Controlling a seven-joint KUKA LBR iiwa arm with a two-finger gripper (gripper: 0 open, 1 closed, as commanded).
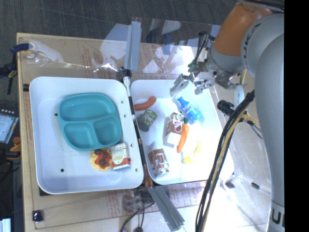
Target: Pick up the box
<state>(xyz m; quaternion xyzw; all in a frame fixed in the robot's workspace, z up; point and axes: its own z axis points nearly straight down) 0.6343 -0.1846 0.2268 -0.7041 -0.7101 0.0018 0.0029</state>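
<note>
While the box (173, 129) lay in the middle of the right bin (212, 129), it sat tipped, its long axis running roughly from the bin's far side toward the near side, with a carrot (182, 137) leaning against its right flank and a small can (147, 119) just to its left. A blue bottle (188, 109) lay between it and the gripper (189, 85), which hung above the bin's far edge with its fingers apart and nothing between them. To my eye the box lay nearer the camera and slightly leftward of the pincer.
</note>
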